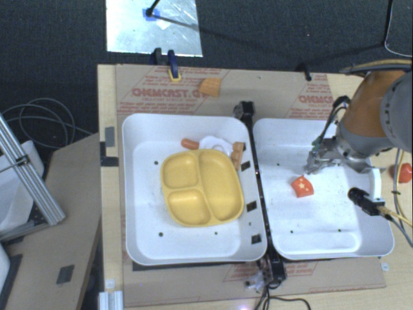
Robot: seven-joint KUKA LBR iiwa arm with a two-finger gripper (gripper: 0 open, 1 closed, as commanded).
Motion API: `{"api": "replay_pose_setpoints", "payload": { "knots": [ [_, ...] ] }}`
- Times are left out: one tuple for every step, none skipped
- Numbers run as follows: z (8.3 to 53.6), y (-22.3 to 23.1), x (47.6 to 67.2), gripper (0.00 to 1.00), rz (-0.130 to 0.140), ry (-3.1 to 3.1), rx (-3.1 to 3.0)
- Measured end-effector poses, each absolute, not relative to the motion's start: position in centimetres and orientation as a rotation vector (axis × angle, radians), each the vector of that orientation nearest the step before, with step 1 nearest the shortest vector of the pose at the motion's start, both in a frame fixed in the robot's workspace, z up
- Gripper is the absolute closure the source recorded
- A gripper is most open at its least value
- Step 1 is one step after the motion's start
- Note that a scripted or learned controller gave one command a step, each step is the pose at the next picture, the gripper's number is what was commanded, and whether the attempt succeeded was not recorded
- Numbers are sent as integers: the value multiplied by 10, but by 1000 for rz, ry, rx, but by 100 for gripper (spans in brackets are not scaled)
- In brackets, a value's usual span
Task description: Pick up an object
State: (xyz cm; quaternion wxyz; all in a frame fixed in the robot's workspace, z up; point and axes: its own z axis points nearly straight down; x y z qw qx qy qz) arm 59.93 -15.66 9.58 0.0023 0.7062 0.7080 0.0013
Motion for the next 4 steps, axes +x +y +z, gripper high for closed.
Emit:
{"api": "replay_pose_setpoints", "payload": {
  "knots": [
    [96,-157,599,0,4,2221,2216],
    [83,-115,524,0,-3,2227,2225],
    [308,-173,498,0,14,2205,2209],
    [242,-106,487,0,1,2233,2214]
  ]
}}
